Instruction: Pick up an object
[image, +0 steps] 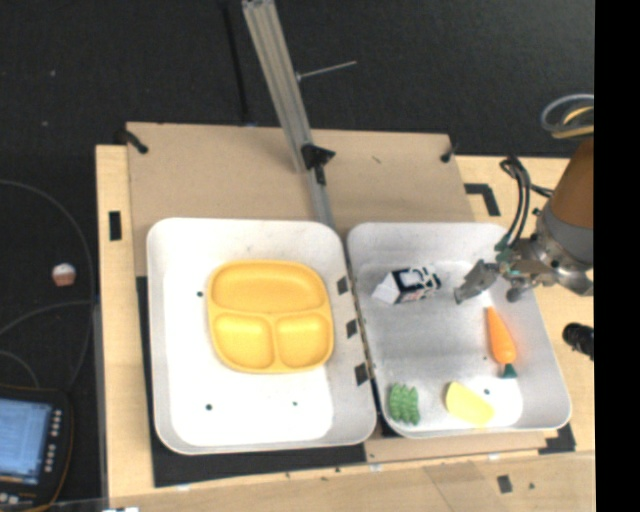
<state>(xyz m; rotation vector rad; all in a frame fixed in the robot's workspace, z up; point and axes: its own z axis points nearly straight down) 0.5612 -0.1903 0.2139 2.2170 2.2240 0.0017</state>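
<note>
My gripper (492, 290) hangs over the upper right part of the right bin (440, 240), open, with nothing between its fingers. An orange carrot (500, 338) lies just below it, its top end close under the fingertips. A small white and black carton (408, 284) lies on its side to the gripper's left, apart from it. A green leafy toy (403, 402) and a yellow rounded piece (468, 403) rest near the bin's front edge.
The left bin (180, 400) holds a yellow divided plate (270, 315). A slanted metal pole (290, 110) rises from the back of the bench between the bins. Black cables (520, 200) run along the arm at the right.
</note>
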